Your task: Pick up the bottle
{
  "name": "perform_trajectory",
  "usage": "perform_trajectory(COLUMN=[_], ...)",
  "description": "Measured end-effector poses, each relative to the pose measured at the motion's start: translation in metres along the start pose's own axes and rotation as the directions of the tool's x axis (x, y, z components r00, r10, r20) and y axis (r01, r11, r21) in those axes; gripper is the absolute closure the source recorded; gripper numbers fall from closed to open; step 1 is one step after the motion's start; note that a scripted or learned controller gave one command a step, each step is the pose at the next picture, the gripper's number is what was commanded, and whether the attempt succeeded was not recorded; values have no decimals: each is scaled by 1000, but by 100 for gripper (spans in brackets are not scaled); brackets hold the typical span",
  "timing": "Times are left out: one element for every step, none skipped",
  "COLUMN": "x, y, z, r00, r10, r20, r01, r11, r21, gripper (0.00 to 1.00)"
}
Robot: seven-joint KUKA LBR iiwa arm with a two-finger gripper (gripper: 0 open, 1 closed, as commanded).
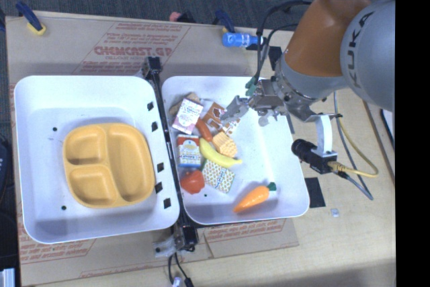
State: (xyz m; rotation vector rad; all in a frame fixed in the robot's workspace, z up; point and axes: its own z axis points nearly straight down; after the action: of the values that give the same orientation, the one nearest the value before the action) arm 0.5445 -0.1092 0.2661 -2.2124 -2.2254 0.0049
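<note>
The right bin (285, 144) holds a pile of toy food on its left side. In that pile lies a small bottle-like item (190, 152) with a blue and yellow label, between a banana (220, 155) and the bin's left wall. My gripper (234, 109) hovers low over the upper part of the pile, by a brown box (213, 115). It is up and to the right of the bottle and apart from it. Nothing shows held in it.
Around the bottle lie a pink-white packet (187, 116), a red tomato (193, 181), a waffle cracker (219, 177) and a carrot (254, 197). The left bin (33, 111) holds a yellow divided plate (107, 165). A blue clamp (236, 40) sits behind the right bin.
</note>
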Motion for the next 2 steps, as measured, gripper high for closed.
perform_trajectory(x=[0, -42], y=[0, -69], z=[-10, 33], r00=[1000, 992], r10=[-5, 122], r20=[0, 0], r01=[5, -122], r11=[1000, 992], r21=[2, 0], gripper=[100, 100])
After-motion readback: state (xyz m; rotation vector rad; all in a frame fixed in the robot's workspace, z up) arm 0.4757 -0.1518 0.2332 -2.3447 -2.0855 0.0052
